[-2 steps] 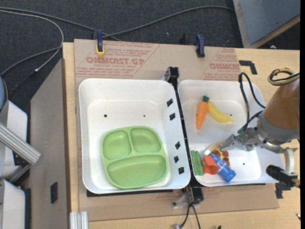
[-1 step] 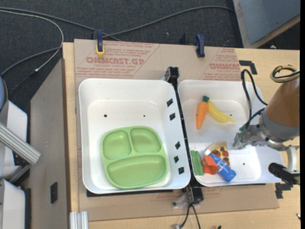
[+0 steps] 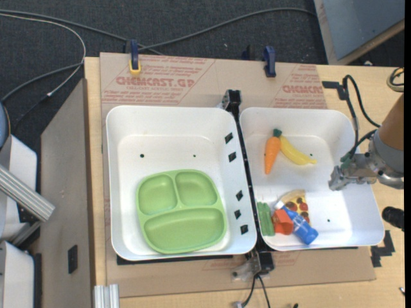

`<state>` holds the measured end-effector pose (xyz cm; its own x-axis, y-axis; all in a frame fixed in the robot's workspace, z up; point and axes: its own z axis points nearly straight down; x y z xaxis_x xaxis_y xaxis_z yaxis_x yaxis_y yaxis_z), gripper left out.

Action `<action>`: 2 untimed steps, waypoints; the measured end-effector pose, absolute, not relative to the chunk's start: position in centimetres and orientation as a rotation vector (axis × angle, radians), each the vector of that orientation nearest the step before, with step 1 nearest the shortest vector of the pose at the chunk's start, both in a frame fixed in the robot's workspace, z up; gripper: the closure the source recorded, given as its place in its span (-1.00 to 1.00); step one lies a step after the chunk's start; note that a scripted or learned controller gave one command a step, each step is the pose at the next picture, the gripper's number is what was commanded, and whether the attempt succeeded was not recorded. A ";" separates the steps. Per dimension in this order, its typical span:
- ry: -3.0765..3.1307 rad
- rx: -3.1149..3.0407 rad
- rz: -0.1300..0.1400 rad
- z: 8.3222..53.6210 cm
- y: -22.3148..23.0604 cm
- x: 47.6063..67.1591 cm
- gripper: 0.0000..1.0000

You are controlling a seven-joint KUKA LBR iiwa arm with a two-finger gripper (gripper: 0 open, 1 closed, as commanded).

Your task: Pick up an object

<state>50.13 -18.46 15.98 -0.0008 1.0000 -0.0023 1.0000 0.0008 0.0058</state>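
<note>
In the right bin (image 3: 334, 220) lie an orange carrot (image 3: 271, 154) and, touching it, a yellow banana (image 3: 297, 153) toward the back. Near the front left corner of that bin sits a cluster: a pizza slice (image 3: 296, 204), a red piece (image 3: 282, 222), a blue bottle (image 3: 302, 228) and a green strip (image 3: 264, 217). My gripper (image 3: 340, 177) hangs over the right side of the right bin, to the right of the banana and apart from every object. Nothing shows between its tips.
A green divided plate (image 3: 182, 210) lies in the left bin (image 3: 122, 165). Black clips line the divider between the bins (image 3: 239, 172). Blue and yellow clamps (image 3: 133, 56) hold the cardboard at the back. Cables run along the right edge (image 3: 354, 108).
</note>
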 end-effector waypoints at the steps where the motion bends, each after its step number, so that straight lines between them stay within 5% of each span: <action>1: 2.218 2.213 0.006 22.4 -18.4 50.7 1.00; 2: 2.221 2.217 0.003 23.7 -18.4 50.8 1.00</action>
